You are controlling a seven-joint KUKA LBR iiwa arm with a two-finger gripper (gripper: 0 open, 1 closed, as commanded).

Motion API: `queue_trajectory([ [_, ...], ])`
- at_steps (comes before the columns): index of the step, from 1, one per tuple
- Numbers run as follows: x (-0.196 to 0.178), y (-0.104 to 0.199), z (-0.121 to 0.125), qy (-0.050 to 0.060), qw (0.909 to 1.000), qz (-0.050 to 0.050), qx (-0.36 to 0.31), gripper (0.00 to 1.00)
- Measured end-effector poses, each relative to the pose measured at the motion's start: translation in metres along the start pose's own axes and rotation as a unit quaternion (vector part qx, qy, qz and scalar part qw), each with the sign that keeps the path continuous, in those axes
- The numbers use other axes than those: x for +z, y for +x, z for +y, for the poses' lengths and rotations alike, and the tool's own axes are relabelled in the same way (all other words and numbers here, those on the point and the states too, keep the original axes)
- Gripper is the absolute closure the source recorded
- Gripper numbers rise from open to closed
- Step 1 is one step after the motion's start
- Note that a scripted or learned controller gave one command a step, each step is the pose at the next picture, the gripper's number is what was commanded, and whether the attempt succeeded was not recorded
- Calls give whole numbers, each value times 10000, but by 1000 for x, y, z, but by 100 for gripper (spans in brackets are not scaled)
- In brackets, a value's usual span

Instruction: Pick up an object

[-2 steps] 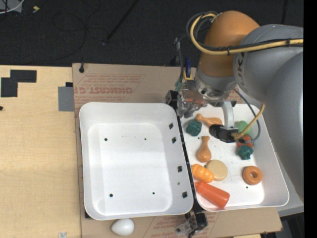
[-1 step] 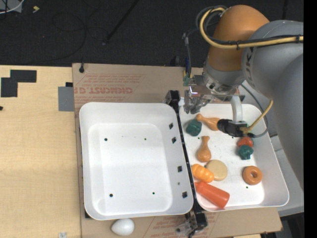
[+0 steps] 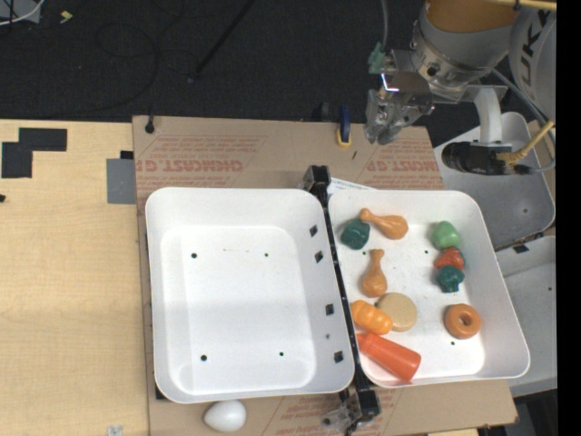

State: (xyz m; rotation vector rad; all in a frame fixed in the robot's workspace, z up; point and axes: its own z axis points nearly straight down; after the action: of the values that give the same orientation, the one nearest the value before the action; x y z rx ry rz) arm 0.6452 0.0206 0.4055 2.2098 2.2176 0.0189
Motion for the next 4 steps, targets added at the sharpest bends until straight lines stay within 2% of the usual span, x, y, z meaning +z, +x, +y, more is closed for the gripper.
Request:
queue_trajectory([
  [1, -143, -14, -20, 13, 10000, -7, 0, 100],
  [2, 17, -14, -41, 179, 9998, -8, 20, 100],
  [3, -143, -22, -44, 7, 10000, -8, 5, 100],
  [4, 13, -14, -70, 177, 9998, -7, 28, 100],
])
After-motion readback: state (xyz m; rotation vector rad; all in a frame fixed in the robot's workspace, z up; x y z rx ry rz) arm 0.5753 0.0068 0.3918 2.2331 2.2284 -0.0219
